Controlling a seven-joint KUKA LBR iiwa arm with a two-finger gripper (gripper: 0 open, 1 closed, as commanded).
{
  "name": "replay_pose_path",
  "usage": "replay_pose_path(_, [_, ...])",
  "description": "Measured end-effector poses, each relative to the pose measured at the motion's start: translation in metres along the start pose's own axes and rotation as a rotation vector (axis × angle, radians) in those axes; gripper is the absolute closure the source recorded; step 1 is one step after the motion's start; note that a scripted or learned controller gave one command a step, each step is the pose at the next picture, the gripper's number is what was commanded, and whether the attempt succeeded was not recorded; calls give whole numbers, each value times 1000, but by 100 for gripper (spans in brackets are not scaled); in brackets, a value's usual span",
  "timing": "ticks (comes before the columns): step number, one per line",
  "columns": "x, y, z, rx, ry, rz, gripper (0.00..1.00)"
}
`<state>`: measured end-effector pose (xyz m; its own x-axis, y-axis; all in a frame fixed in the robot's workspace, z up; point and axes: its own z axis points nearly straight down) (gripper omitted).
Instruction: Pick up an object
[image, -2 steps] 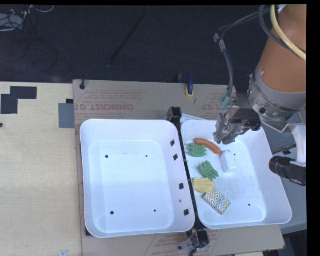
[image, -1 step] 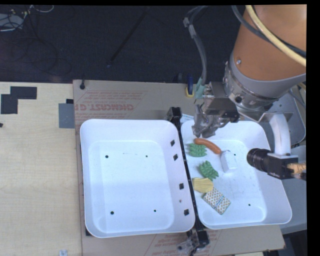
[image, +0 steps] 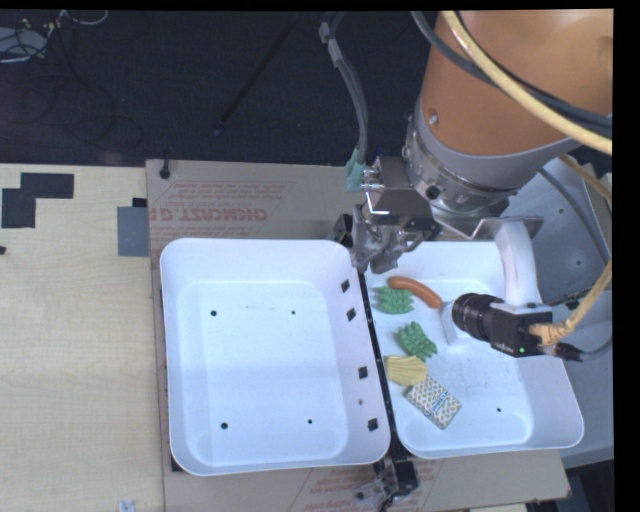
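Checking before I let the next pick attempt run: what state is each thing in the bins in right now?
gripper: low at the right bin's far-left corner, nothing visibly held
orange sausage: lying flat, just beside the gripper
light green piece: lying flat
dark green piece: lying flat
yellow piece: lying flat, touching the patterned packet
patterned packet: lying flat
left bin: sitting level

One fixed camera looks down at a slant over both white bins (image: 260, 440), the arm (image: 500, 90) entering from the right.
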<state>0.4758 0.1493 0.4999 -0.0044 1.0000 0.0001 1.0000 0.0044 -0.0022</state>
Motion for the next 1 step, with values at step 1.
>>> replay_pose_path(1, [28,0,-22,0,0,2,100])
